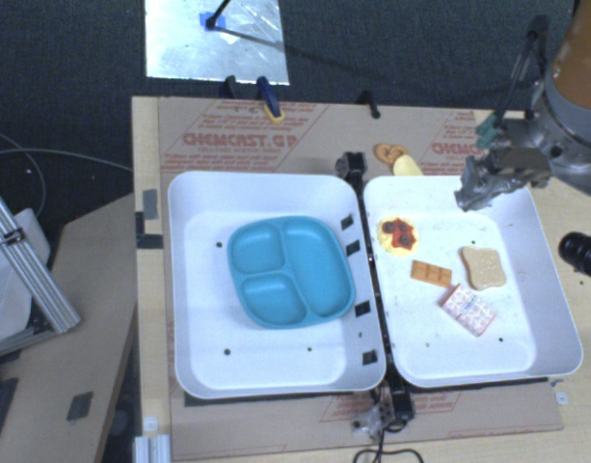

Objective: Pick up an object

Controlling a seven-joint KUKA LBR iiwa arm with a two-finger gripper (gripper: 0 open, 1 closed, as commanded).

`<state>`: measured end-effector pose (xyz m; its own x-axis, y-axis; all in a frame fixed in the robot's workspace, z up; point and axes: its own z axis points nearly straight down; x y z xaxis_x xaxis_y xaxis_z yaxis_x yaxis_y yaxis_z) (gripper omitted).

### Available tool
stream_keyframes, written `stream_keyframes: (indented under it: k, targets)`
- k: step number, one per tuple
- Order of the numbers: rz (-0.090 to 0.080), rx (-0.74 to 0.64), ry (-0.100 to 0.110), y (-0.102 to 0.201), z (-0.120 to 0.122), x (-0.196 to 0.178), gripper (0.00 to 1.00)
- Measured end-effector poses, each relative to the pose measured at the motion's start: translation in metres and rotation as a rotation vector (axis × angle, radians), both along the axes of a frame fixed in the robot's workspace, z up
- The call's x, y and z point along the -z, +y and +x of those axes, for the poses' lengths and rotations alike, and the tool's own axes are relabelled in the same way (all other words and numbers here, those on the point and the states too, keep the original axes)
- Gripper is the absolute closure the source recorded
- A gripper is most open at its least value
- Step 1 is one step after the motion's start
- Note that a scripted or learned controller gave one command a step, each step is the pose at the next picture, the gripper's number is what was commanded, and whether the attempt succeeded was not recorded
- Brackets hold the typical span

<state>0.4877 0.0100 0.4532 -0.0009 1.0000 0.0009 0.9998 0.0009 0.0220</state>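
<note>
my fingers point(471, 197) hover at the upper right, grip state unclear, above the bread slice point(483, 267) for a descent.

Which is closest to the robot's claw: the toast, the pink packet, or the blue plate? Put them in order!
From the gripper:
1. Toast, right bin, just below the gripper.
2. Pink packet, right bin, lower down.
3. Blue plate, left bin, far across.

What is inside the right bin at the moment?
The right bin holds four small items: a pizza-like piece, a brown cracker, a toast slice and a pink-patterned square. The gripper covers part of the far corner.
</note>
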Motion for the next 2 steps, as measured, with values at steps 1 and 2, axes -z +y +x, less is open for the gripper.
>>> stream_keyframes:
  k: [1, 2]
  targets:
    - [-0.004, 0.004, 0.025, -0.058, 0.065, 0.083, 1.0]
    - [-0.003, 0.004, 0.023, -0.112, 0.104, 0.14, 1.0]
